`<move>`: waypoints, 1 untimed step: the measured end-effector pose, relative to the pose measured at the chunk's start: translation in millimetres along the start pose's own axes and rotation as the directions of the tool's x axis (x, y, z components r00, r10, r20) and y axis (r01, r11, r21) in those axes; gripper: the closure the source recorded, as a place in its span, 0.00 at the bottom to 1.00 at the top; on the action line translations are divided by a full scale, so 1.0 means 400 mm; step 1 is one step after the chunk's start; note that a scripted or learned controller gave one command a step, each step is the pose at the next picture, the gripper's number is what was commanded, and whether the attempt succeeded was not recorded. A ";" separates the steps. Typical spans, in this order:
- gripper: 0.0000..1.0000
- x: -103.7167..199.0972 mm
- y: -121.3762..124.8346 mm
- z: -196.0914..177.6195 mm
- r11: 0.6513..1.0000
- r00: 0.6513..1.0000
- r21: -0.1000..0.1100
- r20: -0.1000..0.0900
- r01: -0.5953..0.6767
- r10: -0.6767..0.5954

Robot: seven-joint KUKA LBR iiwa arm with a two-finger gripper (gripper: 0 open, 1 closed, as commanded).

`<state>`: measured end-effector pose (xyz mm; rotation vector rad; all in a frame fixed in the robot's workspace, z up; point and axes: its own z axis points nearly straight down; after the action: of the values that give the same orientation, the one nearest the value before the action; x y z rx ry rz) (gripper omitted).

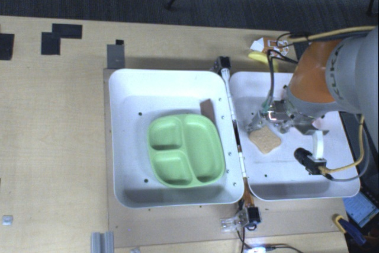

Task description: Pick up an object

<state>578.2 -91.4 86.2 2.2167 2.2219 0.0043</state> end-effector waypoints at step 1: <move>1.00 0.001 0.006 -0.030 1.000 1.000 -0.006 0.000 0.002 -0.002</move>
<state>580.4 -90.9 98.1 2.2120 2.2210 0.0111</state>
